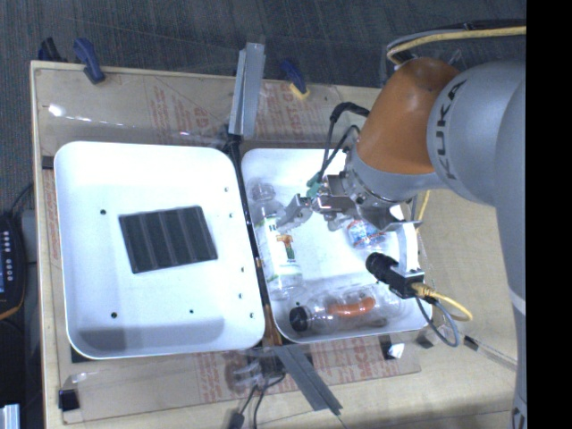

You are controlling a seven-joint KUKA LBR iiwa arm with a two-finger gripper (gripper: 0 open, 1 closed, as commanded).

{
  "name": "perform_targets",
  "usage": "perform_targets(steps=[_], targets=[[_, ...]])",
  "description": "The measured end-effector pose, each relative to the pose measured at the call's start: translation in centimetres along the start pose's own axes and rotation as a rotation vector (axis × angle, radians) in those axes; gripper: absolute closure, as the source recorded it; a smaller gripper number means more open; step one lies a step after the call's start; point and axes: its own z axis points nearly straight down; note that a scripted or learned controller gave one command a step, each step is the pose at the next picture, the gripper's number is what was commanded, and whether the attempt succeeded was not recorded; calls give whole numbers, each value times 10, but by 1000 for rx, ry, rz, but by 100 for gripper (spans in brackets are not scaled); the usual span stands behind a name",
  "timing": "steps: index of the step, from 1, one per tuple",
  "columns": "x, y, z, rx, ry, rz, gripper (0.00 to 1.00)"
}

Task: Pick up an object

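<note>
Tool [295,211] hung over right bin [404,333], grip state not discernible, clear bottle [335,311] lying nearer, dark ribbed pad [168,238] held in left bin [80,172].

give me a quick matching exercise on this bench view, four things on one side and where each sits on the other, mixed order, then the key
Things:
1. dark ribbed panel
2. orange object in clear wrap
3. blue clamp
4. orange band on the arm

Places:
A. above the right bin, over its far right part
B. on the bench's far left corner
C. on the floor of the left bin
D. along the near edge of the right bin

Pairs: 1-C, 2-D, 3-B, 4-A
</note>
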Motion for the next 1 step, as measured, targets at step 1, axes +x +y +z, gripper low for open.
perform_targets(steps=[1], targets=[[-23,27,92,1,0,12,0]])
